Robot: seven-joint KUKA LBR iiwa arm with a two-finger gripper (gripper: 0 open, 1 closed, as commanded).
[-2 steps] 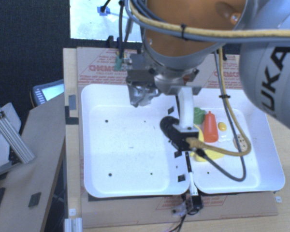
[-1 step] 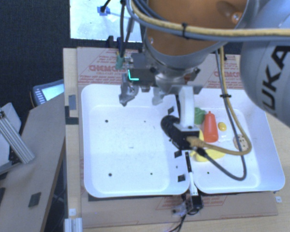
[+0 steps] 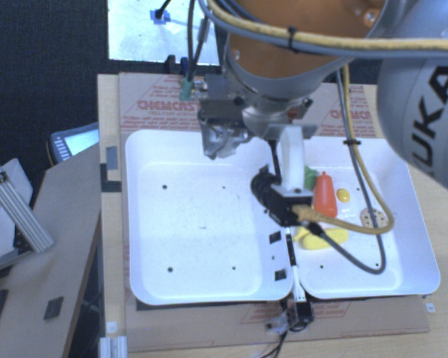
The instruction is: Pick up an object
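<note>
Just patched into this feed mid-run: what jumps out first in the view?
The arm dominates, its orange band filling the top centre, with the gripper hanging over the far edge of the left bin. In the right bin, an orange carrot-like toy stands out beside a yellow piece, with cables draped across them.

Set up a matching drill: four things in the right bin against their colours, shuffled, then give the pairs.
Things:
1. cone-shaped piece
2. flat piece under the cable
3. small round cookie-like disc
4. piece beside the white post

Colours:
A. green
B. tan with dark dots
C. orange
D. yellow

Pairs: 1-C, 2-D, 3-B, 4-A
</note>
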